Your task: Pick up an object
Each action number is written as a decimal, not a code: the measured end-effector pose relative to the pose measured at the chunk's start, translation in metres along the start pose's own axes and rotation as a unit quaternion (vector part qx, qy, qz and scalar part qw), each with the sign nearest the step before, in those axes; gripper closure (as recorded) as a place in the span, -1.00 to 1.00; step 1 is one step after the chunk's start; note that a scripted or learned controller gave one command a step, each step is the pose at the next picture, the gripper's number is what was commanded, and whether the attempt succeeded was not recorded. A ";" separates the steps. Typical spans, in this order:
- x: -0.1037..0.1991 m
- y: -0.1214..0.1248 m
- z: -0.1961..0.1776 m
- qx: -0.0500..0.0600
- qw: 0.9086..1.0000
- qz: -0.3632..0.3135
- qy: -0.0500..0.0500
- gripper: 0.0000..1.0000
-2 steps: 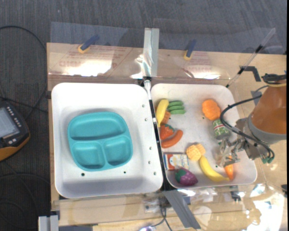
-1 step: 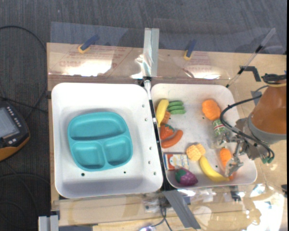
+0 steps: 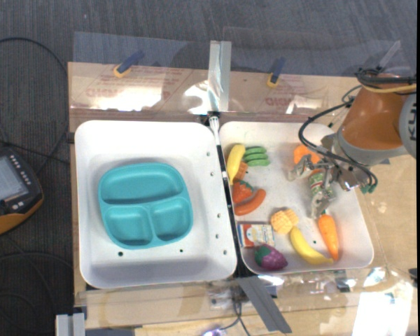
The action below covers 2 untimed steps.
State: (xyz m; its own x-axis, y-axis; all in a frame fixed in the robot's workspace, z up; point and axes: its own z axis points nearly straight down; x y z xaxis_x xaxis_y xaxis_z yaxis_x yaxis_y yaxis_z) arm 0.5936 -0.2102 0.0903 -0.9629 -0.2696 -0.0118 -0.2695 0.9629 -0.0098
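The right bin [image 3: 360, 219] holds several toy foods. A yellow banana [image 3: 234, 161] and a green piece [image 3: 256, 156] lie at its far left. Below them are a red-orange pepper [image 3: 249, 197], a yellow corn piece [image 3: 283, 220], a red and white packet [image 3: 250, 234] and a purple eggplant [image 3: 269, 257]. A second banana [image 3: 305, 248] and a carrot [image 3: 328, 236] lie at the near right. My gripper [image 3: 320, 185] hangs low over the bin's right half, just above the carrot. An orange piece [image 3: 300, 152] shows partly behind it.
The left bin [image 3: 91, 145] holds a teal divided plate [image 3: 145, 203]. A raised wall [image 3: 224, 187] separates the two bins. The arm's orange band [image 3: 378, 117] and its cables overhang the right bin's far right corner. A handheld pendant [image 3: 7, 187] lies on the floor at left.
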 end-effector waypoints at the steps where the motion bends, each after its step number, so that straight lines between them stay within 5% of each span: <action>1: 0.091 0.031 -0.003 0.000 0.995 0.098 -0.003 -1.00; 2: 0.090 0.031 -0.011 0.001 0.995 0.098 -0.001 1.00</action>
State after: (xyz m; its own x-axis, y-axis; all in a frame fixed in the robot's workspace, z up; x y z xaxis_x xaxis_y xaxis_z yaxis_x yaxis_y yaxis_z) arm 0.4988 -0.2042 0.1002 -0.9969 -0.0771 -0.0159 -0.0770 0.9970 -0.0092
